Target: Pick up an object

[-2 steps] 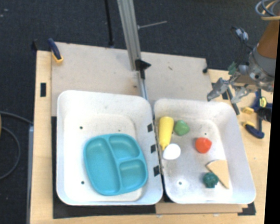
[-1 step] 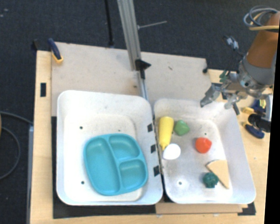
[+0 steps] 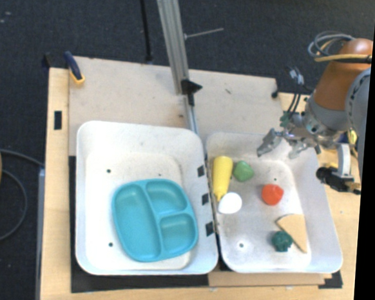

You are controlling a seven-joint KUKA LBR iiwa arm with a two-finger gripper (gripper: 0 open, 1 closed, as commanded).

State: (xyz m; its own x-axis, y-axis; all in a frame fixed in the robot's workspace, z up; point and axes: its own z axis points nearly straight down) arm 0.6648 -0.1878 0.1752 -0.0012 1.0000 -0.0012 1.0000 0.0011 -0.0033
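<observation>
Six loose candidates for the pick, all inside the right bin [image 3: 263, 178]: yellow piece [image 3: 221, 174] at 9 o'clock along the wall, green ball [image 3: 243, 171] just beside it, white ball [image 3: 230, 203] touching the yellow piece's lower end, red piece [image 3: 272, 194] near the middle, tan wedge [image 3: 295, 229] at 4 o'clock with a dark green piece [image 3: 282, 241] against its lower edge. Scattered rather than arranged, probably to leave room around most of them for a grasp; red piece standing most apart, so likely the easiest.

Tool [image 3: 285, 142] hanging over the bin's 12 o'clock rim, fingers [image 3: 266, 146] spread apart with nothing between them, apparently poised above the contents and not yet down among them. Nearest things: green ball and red piece, toward 6 and 7 o'clock.

Left bin [image 3: 102, 165] carrying a blue tray [image 3: 156, 220], well apart from the tool. Both bins side by side on the surface [image 3: 127, 89].

Hard to read: height of the tool above the bin, given the slanted look down. Arm [image 3: 338, 80] cut off at 3 o'clock. Hidden too: whether wedge and dark green piece touch or overlap.
</observation>
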